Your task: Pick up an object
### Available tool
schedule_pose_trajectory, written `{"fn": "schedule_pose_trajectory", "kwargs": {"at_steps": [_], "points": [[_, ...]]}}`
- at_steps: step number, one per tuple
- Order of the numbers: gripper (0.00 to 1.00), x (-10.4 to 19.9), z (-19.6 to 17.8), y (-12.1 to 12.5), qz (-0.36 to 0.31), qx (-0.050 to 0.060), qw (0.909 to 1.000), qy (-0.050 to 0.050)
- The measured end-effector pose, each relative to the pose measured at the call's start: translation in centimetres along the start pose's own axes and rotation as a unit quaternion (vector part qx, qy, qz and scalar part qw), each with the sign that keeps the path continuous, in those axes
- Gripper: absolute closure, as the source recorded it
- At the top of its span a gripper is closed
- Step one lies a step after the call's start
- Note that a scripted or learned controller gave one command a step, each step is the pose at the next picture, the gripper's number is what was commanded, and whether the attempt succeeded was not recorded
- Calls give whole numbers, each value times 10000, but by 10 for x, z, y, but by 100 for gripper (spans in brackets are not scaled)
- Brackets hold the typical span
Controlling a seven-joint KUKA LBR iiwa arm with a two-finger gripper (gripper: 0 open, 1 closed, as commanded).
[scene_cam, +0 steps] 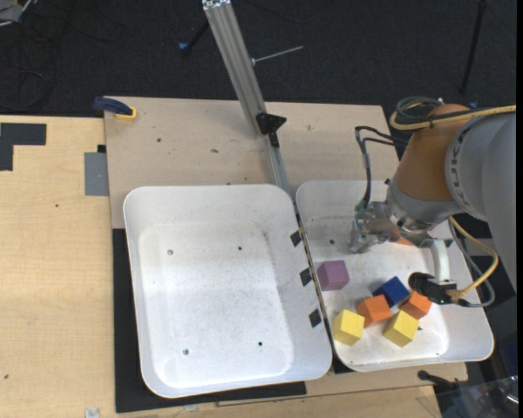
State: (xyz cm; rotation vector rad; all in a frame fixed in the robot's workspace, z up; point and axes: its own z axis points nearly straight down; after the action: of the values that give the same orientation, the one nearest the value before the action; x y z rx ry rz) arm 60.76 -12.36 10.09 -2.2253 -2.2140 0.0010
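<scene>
Gripper low in right bin, mid-right of frame; grip state impossible to tell, wrist hiding much. Purple cube just below; other cubes lower right.

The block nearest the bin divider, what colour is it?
Purple block, seen in the camera view.

The arm's wrist covers the right bin's far corner. The gripper is too small and blurred to read. An orange cube sits partly behind a cable.
</scene>
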Motion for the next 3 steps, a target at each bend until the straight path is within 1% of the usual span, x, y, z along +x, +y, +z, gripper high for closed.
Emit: {"fn": "schedule_pose_trajectory", "kwargs": {"at_steps": [2,3], "points": [[100,-16,-93,-1,-6,-24,10000,-12],[100,-17,-136,0,-28,-26,10000,-9]]}}
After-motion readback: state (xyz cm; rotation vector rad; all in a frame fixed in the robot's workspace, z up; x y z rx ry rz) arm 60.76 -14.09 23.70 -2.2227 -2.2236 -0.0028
